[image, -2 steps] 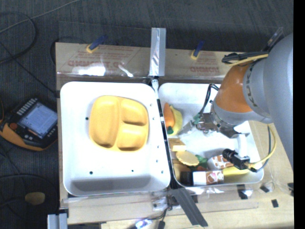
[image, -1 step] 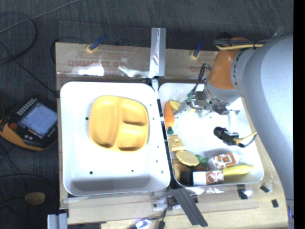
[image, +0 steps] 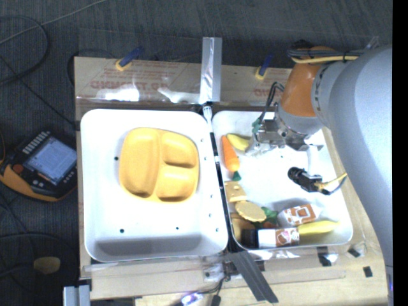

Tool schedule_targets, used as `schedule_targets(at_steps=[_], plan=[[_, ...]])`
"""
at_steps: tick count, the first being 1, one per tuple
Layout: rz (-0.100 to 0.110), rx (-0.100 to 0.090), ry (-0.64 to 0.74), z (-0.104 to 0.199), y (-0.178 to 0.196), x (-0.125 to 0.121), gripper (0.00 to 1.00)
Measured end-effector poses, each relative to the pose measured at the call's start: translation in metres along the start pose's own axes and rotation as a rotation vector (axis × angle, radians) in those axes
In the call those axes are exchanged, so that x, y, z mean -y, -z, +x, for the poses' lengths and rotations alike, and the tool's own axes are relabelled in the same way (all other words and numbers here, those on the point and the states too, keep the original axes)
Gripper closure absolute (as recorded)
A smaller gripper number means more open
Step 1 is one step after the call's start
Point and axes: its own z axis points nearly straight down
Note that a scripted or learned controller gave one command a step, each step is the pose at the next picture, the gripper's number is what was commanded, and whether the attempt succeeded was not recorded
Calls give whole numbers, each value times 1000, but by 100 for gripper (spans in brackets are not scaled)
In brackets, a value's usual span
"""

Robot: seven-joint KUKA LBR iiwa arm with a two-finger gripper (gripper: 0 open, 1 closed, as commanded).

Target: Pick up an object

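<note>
Reaching from the right, the arm (image: pixel 357 101) holds its pincer (image: pixel 261 135) near the carrot (image: pixel 229 153), opening unclear.

Bright, even overhead light nearly washes out the left bin (image: pixel 95 190) and right bin (image: pixel 271 174), glints off plastic film (image: pixel 127 93) at eleven o'clock, shades the left bin's six-o'clock wall softly, and the near arm (image: pixel 373 139) at three o'clock is blurred.

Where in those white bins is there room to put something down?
Left bin: a bare strip between the yellow tray and the bin's near rim. Right bin: bare floor in the middle, between the carrot, the gripper and the near row. That row is crowded: burger, bottle, carton, banana.
</note>
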Motion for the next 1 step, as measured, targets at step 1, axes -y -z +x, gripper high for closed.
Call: schedule_targets(at_steps=[1], plan=[[13,-3,-170,55,84,-42,100]])
